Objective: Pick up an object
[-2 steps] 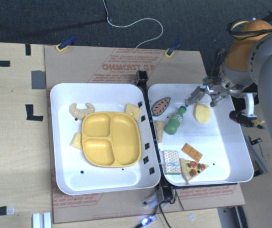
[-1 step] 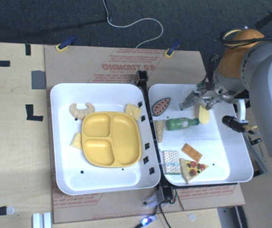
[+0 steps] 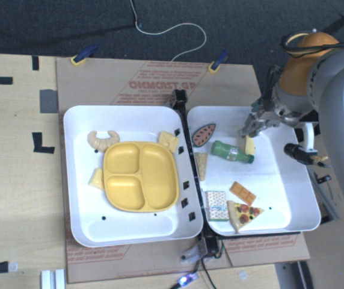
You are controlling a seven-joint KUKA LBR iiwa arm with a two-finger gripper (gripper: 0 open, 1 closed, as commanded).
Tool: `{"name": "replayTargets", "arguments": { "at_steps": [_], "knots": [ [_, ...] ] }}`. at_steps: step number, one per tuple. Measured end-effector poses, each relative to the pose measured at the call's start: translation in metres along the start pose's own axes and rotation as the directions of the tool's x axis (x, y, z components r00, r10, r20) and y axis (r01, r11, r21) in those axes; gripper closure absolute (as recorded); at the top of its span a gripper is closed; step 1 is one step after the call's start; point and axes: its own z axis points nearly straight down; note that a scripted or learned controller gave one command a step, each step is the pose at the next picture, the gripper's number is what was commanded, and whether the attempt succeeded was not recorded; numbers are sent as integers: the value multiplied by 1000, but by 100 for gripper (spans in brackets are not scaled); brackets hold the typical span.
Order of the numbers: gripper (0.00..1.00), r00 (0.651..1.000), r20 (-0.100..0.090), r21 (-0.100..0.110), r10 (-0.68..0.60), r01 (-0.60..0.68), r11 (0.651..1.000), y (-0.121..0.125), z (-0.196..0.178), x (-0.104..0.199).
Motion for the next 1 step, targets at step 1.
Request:
{"name": "replayTargets", "arguments": {
  "at_steps": [1],
  "knots": [
    [100,1000,-7,7,4,-4,1000,12,-52,2]
  ]
}}
